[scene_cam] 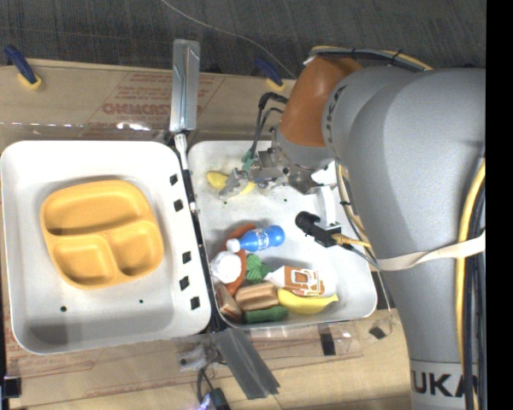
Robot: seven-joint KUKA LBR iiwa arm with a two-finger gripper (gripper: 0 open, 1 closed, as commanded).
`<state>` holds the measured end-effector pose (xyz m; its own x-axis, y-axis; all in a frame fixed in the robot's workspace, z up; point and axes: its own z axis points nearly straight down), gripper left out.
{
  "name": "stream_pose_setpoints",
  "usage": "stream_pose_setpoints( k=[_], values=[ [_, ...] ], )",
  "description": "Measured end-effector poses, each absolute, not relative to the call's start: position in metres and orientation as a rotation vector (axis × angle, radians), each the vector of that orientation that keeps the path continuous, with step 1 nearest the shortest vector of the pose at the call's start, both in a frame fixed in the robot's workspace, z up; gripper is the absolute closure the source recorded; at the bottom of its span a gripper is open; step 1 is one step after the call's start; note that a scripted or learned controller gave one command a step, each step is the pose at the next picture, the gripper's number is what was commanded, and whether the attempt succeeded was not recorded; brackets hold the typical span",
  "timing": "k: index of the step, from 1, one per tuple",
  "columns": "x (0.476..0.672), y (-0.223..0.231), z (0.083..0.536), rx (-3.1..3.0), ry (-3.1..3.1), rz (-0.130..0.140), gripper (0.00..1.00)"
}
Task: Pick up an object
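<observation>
Arm low over the right bin (359, 301), gripper (244, 178) at a small yellow object (217, 179).

The gripper sits in the bin's far left corner, touching or just beside the yellow object; whether the fingers are open or closed on it cannot be told. Nearer the camera in the same bin lie a blue bottle (261, 238), a banana (308, 301) and other toy food in a heap. The left bin (17, 229) holds a yellow tray (101, 231).
</observation>
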<state>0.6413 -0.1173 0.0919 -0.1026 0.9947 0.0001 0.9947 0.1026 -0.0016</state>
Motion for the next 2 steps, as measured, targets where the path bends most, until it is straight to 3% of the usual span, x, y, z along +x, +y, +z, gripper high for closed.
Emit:
stream_pose_setpoints(
  k=[1, 2],
  values=[
    [0.657, -0.102, 0.092, -2.355, -2.077, 0.002, 0.0],
    [0.657, -0.101, 0.102, -2.347, -2.083, 0.004, 1.0]
  ],
)
